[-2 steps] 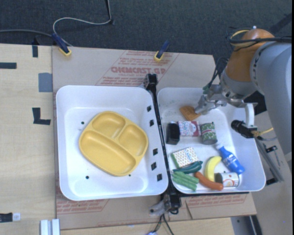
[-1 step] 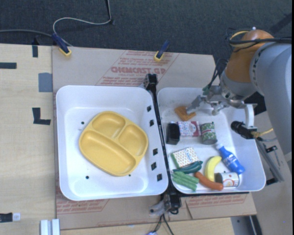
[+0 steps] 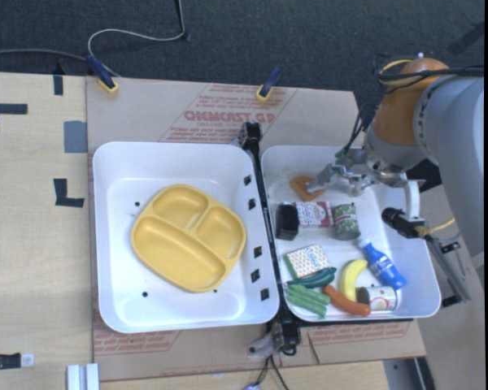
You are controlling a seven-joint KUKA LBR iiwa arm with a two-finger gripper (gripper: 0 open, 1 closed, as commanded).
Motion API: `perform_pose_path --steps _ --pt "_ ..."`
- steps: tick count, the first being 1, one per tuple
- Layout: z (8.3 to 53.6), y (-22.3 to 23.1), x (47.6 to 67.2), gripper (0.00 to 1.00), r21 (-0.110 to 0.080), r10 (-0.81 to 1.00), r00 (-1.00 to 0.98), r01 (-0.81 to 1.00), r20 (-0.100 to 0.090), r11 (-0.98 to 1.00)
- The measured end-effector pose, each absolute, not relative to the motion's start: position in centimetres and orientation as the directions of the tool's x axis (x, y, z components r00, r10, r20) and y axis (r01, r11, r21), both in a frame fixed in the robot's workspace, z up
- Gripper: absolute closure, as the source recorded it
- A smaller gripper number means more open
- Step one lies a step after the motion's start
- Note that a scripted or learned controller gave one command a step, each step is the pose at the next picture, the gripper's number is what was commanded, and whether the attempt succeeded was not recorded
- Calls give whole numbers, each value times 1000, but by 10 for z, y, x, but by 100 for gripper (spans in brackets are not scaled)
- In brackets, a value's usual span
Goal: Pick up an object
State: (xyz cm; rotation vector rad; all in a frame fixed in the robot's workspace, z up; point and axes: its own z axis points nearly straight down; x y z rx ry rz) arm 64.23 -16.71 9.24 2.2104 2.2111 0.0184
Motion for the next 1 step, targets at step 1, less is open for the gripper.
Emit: perform_pose_path --steps 1 --pt "102 -166 642 100 14 1000 -2 1000 2 2"
